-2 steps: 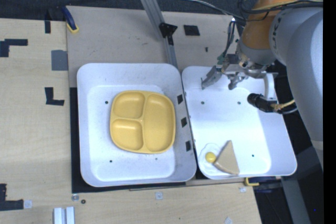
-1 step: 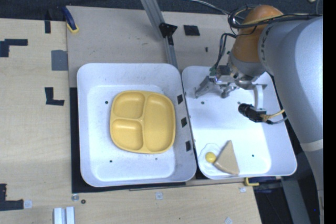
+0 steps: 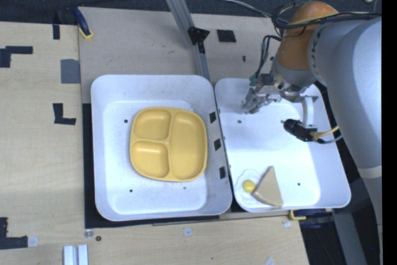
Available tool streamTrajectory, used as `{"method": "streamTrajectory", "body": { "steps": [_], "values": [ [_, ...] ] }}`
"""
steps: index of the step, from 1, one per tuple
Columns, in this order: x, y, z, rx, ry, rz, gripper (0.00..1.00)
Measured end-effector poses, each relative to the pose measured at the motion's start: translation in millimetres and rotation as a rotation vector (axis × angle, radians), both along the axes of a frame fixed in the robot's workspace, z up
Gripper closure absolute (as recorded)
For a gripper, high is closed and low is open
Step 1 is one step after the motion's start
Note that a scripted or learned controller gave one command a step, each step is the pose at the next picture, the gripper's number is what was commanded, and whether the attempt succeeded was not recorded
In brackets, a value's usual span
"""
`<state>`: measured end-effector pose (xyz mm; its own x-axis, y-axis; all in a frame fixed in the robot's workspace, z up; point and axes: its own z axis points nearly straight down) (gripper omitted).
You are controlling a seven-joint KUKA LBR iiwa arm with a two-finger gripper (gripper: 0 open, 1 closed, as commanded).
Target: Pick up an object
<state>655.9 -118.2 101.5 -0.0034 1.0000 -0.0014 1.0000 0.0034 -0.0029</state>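
My gripper [image 3: 250, 106] hangs over the far left part of the right bin [image 3: 322, 195], pointing down at its bare white floor, with no object under it. A tan wedge-shaped piece [image 3: 270, 187] lies at the near edge of that bin. A small yellow ball [image 3: 248, 185] sits just left of the wedge, touching or nearly touching it, on what looks like a clear round lid. Both lie well nearer the front than the gripper. A yellow divided plate [image 3: 169, 143] rests in the middle of the left bin [image 3: 111, 195].
The grey arm with its orange band [image 3: 310, 15] fills the upper right and overhangs the right bin's far side. A black connector with a yellow cable [image 3: 301, 129] hangs off the arm over the bin. A slanted metal bar [image 3: 180, 3] stands behind the bins.
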Motion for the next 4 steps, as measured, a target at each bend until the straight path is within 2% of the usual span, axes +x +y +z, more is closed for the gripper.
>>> {"method": "streamTrajectory", "body": {
  "steps": [1,2,3,4],
  "values": [
    [-4.5,-7.9,54.3,0.0,-0.006,-0.002,1.0],
    [-2.4,1.7,101.6,0.001,-0.006,-0.001,1.0],
    [-1.9,2.2,131.3,0.001,-0.004,-0.002,1.0],
    [-27.5,41.9,120.1,0.002,0.001,0.0,1.0]
  ]
}}
